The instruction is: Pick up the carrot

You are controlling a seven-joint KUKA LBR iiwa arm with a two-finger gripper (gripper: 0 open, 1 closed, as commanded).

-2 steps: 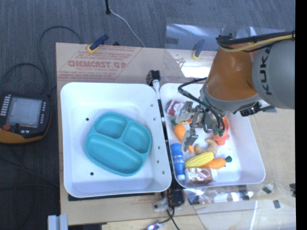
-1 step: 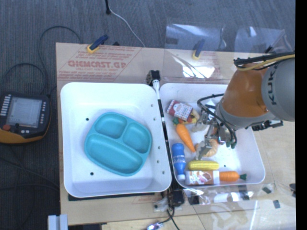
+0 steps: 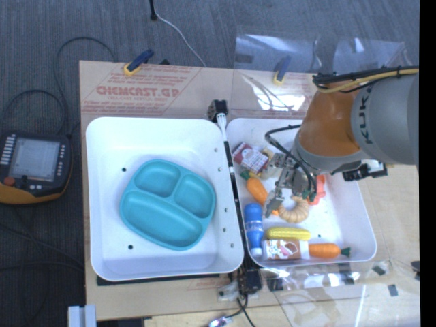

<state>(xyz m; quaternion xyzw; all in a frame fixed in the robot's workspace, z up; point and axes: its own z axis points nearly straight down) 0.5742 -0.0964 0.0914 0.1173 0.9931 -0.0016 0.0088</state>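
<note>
right bin (image 3: 364, 213) with carrot (image 3: 323, 251)

One fixed camera looks down at a slant from above the counter (image 3: 157, 80), far enough back to take in both white bins (image 3: 102, 155) and surrounding floor; the arm (image 3: 368, 121) enters from the right.

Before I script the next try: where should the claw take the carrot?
Judging by its pose, grip the carrot across its thick orange middle, coming from above. It lies flat along the right bin's near wall, so the fingers should close across its width, clear of the boxed snack at its blunt end.
</note>
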